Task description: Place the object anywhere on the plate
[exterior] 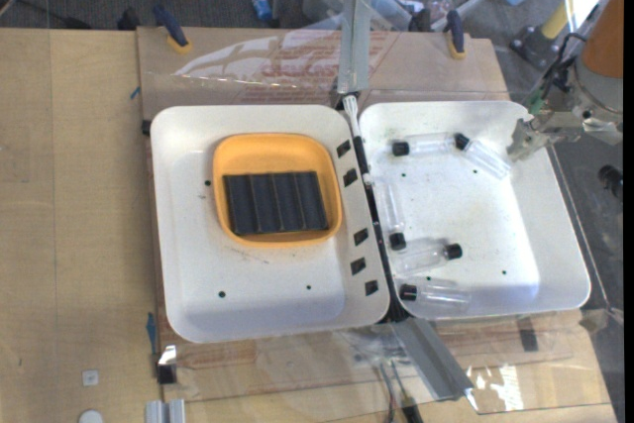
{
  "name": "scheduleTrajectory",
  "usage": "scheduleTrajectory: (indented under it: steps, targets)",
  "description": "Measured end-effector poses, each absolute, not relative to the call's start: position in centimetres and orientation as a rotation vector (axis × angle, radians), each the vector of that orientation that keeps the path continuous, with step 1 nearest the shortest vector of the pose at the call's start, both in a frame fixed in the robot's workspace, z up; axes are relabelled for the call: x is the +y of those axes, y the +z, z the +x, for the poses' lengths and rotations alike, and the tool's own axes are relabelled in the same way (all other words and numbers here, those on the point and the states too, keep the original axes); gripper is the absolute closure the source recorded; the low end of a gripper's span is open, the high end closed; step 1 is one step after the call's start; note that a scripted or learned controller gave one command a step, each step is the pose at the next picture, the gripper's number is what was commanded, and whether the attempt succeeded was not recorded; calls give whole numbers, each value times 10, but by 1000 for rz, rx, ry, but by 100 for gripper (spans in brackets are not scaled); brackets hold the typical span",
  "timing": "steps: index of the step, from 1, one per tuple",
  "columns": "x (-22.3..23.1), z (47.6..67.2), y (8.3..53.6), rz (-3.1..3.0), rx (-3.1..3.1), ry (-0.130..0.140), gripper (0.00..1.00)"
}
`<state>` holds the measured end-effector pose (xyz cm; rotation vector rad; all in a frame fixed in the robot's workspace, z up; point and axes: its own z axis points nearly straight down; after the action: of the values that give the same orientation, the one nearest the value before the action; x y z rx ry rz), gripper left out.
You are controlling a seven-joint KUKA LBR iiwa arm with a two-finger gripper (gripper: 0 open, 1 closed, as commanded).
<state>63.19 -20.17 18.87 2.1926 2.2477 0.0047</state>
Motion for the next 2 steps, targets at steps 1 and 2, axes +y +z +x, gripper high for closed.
scheduleTrajectory:
  steps: [1,2]
  targets:
    - [-193,668,207,2225,2210,4,100]
    - [-182,668,262,2251,2184,5,100]
